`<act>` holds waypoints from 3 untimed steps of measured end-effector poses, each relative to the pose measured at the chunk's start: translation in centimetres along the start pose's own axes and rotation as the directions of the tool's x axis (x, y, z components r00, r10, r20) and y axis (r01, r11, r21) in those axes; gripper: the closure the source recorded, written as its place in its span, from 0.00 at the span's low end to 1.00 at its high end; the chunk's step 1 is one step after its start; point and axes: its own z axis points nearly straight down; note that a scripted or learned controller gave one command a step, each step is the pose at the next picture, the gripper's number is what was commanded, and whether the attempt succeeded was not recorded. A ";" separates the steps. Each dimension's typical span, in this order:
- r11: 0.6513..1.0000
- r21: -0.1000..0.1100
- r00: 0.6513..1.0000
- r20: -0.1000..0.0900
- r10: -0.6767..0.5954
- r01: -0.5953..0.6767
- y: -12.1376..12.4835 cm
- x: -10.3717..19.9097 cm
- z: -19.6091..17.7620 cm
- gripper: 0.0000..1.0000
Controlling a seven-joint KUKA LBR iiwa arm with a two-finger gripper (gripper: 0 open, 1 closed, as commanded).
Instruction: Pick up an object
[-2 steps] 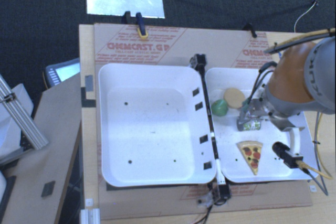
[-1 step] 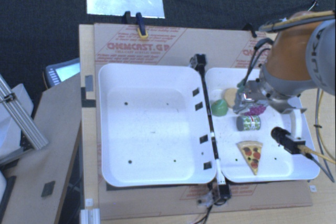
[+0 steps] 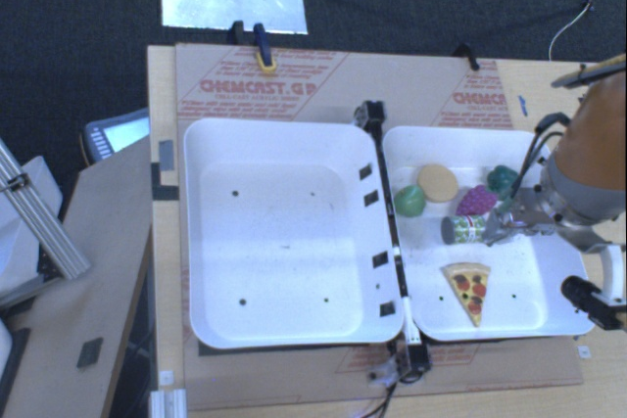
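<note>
The right bin (image 3: 519, 313) holds several small things. A tan round bun (image 3: 438, 181), a green ball (image 3: 409, 201), a purple bunch of grapes (image 3: 477, 201) and a teal piece (image 3: 503, 178) lie toward its far side. A small grey and green can (image 3: 461, 230) lies on its side in the middle. A pizza slice (image 3: 469, 289) rests nearer the front. My gripper (image 3: 506, 223) is low in this bin, right at the can's right end and just below the grapes. The arm covers the bin's right part.
The left bin (image 3: 284, 308) stands beside the right one, split from it by a black-clipped divider (image 3: 384, 210). A black part of the arm (image 3: 588, 299) hangs over the right bin's front right corner. Cardboard (image 3: 294, 83) lies under both bins.
</note>
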 end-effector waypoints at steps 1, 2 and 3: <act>1.000 -0.016 1.000 -0.002 -0.017 0.017 1.5 6.5 -12.5 1.00; 1.000 -0.019 1.000 0.000 -0.013 0.013 6.1 8.7 -24.9 1.00; 1.000 -0.006 1.000 -0.002 -0.017 0.017 12.2 16.5 -25.2 1.00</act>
